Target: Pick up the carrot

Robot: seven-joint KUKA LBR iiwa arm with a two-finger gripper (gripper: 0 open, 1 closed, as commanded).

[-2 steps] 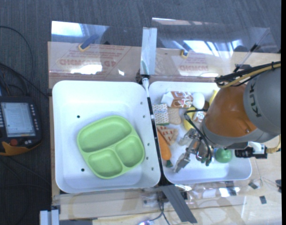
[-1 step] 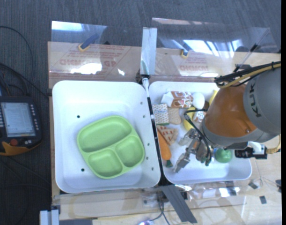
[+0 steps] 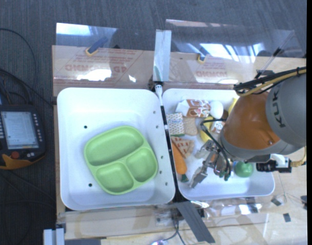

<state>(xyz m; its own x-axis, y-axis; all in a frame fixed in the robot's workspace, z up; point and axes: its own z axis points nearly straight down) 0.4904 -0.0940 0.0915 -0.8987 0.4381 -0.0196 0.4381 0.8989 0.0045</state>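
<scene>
We see the jaws (image 3: 200,173) over the right bin (image 3: 258,188). They stand open, holding nothing. The carrot (image 3: 179,162) lies just beside them.

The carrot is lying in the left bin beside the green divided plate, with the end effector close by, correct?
Not quite. The camera view shows the carrot in the right bin, along its left wall. The green divided plate sits in the left bin. The end effector is indeed close by.

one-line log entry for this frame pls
arm: over right bin | gripper: low, beside carrot | carrot: at bin's left wall, not gripped | left bin: green tray
</scene>
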